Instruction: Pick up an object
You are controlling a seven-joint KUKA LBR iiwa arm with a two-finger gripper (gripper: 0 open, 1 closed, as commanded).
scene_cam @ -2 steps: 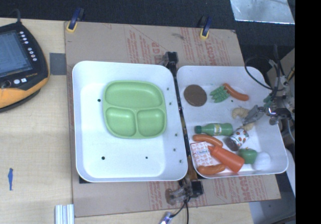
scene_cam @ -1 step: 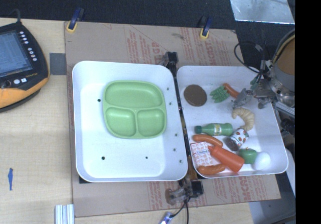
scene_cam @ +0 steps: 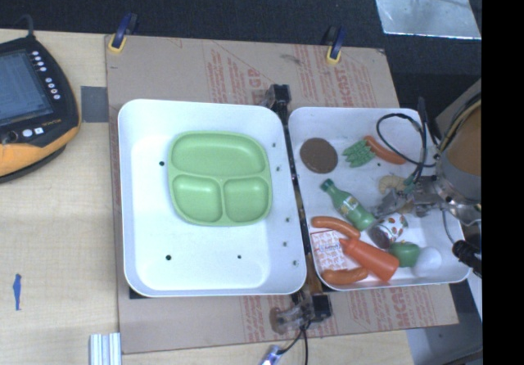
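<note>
**benchwatcher:** Gripper [scene_cam: 407,206] sits low in the right bin [scene_cam: 370,116], right where the toy food piles up. It's a dull metal cluster hanging off the grey arm [scene_cam: 458,150], with a black cable [scene_cam: 405,138] looping over the bin's back corner. Can't tell how the tool is set from this angle, too much clutter around it, and I can't say it's got anything.

**slotcar_dan:** What's packed around it?

**benchwatcher:** All glossy plastic. Green bottle [scene_cam: 347,205] lying tilted just to its left, a fat orange carrot [scene_cam: 370,256] with a green top near the front wall, a curved red hot dog [scene_cam: 336,226] between those two, and a flat printed packet [scene_cam: 327,252] touching the carrot's thin end. Further back there's a round brown cookie [scene_cam: 318,155], matte looking, and a small carrot with leafy greens [scene_cam: 372,150] beside it.

**slotcar_dan:** Any room to move in there?

**benchwatcher:** Front half is crowded, stuff sits right against the front rim. The back left area around the cookie has bare white floor. The left bin [scene_cam: 143,191] is way roomier: just a smooth pale green divided plate [scene_cam: 219,177], three compartments, rounded corners, sitting toward the back with open floor all along the front. Both bins rest on cardboard [scene_cam: 246,73] clamped to the wooden bench [scene_cam: 57,257].
</note>
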